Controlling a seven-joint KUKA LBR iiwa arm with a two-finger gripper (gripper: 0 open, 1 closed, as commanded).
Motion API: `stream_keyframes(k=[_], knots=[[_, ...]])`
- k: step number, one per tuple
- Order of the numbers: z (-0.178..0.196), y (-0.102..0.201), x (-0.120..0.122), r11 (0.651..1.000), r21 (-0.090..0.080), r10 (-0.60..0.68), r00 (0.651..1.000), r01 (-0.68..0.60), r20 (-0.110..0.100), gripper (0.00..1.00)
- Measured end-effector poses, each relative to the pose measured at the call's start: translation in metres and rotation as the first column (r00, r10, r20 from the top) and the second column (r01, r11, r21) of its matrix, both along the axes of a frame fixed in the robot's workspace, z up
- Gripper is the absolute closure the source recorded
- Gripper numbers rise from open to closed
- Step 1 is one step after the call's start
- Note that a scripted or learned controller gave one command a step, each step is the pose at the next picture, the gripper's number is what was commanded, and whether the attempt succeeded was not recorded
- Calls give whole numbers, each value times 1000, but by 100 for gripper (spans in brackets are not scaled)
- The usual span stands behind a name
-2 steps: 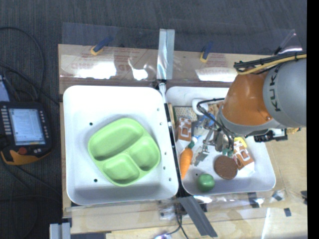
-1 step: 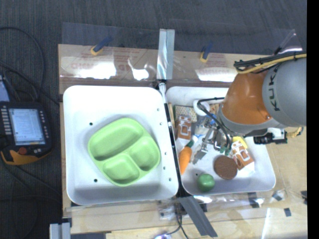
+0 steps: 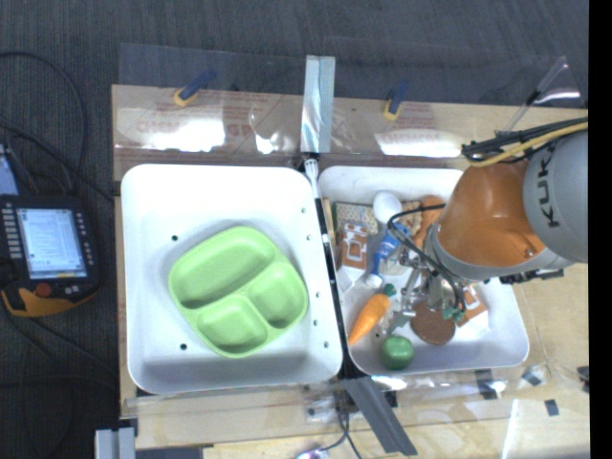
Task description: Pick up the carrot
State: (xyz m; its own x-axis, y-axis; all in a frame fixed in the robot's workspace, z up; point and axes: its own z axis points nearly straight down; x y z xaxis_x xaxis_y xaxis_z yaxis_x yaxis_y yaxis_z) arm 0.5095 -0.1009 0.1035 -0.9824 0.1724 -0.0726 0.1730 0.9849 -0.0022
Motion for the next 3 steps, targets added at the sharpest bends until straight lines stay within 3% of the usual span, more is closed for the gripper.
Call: stream_keyframes(k=[1,2,3], knots=[[-1,2,6,996,11,-89,996,90,-25,0],[0,5,18,997,12,-80,996,80,-27,0],[-2,7,46,981,1,192,981,-192,-30,0]])
